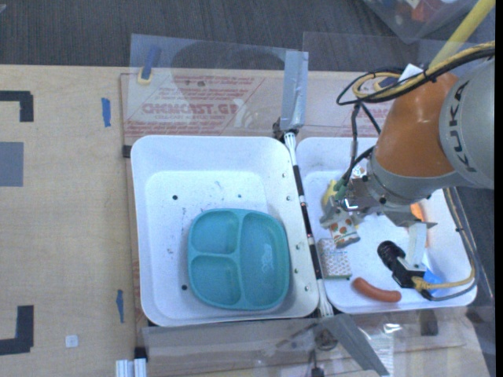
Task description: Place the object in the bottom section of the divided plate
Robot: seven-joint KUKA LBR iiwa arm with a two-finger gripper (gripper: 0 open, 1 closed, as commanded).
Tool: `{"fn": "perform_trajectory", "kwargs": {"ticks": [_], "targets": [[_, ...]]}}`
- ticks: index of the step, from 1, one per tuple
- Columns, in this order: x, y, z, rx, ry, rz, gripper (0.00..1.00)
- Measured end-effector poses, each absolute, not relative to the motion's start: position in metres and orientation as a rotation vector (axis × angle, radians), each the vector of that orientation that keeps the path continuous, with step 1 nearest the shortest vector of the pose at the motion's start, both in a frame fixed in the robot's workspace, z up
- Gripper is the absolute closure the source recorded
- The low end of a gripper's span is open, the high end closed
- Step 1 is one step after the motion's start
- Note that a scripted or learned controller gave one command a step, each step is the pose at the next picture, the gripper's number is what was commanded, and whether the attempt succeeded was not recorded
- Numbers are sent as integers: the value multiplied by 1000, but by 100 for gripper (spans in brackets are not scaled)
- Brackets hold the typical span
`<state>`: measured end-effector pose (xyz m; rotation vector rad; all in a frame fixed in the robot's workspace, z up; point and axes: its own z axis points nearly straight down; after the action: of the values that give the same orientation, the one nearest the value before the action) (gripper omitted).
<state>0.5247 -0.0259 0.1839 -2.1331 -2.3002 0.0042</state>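
Gripper (344, 210) over right bin (452, 269)

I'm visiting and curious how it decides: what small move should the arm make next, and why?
Probably lower the hand onto the spotted item just beneath it in the right bin. The teal divided plate in the left bin holds nothing yet, and I can't tell that anything is gripped, so a pickup likely comes first.

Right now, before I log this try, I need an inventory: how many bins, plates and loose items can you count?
White bins: 2
Teal divided plate: 1
Red sausage: 1
Spotted piece: 1
Checkered piece: 1
Total: 6, leaving out an orange bit half hidden by the arm.
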Motion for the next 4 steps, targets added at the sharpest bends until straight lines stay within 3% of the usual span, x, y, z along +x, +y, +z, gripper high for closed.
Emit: {"fn": "perform_trajectory", "kwargs": {"ticks": [1,2,4], "targets": [[488,33,199,-1901,-2496,4,100],[488,32,199,-1903,-2495,3,0],[488,32,199,-1903,-2495,3,0]]}}
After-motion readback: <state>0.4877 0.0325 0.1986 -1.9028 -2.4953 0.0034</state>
